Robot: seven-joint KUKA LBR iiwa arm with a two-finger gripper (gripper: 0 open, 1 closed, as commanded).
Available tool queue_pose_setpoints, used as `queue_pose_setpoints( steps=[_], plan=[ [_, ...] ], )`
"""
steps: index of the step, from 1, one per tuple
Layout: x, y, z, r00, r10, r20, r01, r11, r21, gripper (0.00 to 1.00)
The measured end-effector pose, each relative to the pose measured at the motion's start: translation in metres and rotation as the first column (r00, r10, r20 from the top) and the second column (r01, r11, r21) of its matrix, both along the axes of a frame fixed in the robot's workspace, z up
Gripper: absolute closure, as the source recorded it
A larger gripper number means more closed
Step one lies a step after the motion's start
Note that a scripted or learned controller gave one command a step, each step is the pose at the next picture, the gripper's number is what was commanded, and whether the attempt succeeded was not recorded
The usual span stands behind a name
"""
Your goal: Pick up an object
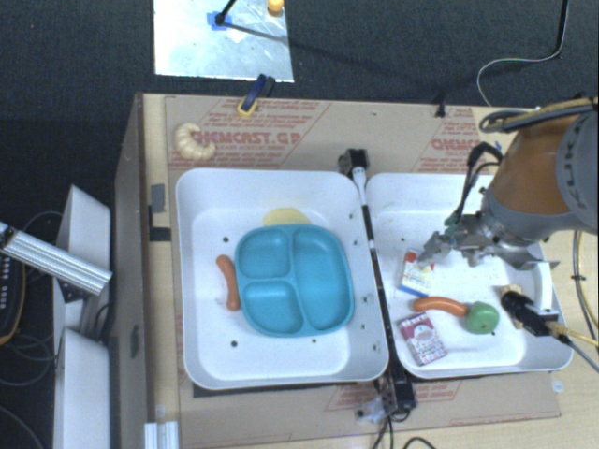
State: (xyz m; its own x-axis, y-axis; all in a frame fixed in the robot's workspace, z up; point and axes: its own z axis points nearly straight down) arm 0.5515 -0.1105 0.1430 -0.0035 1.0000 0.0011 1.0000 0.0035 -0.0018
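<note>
the claw (438, 246) hangs over the right bin (393, 195), low above its floor, reaching in from the right; whether its tips are spread or pressed together i cannot tell at this slant, and nothing shows pinched between them.

the nearest thing to take is the small white-and-red packet (416, 274), lying flat just below and slightly left of the claw, close to the divider between the bins. its long axis runs roughly up and down the view, tilted a little, top edge toward the claw. so the coming move looks like a short drop forward and down.

further along the bin floor lie an orange sausage-shaped toy (440, 305), long axis left to right, its right end touching a green round fruit (482, 318), and a red-and-white carton (422, 338) near the front wall.
</note>
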Motion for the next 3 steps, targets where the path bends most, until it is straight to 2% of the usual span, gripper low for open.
queue_pose_setpoints(
  steps=[1,2,3],
  plan=[
    [0.02,0.009,-0.059,1.0,0.0,0.002,0.0,1.0,-0.001,0.0],
    [-0.032,-0.026,-0.059,1.0,-0.003,0.002,0.003,1.0,-0.002,0.0],
    [0.041,-0.057,0.029,1.0,0.0,0.007,0.0,1.0,-0.003,0.0]
  ],
)
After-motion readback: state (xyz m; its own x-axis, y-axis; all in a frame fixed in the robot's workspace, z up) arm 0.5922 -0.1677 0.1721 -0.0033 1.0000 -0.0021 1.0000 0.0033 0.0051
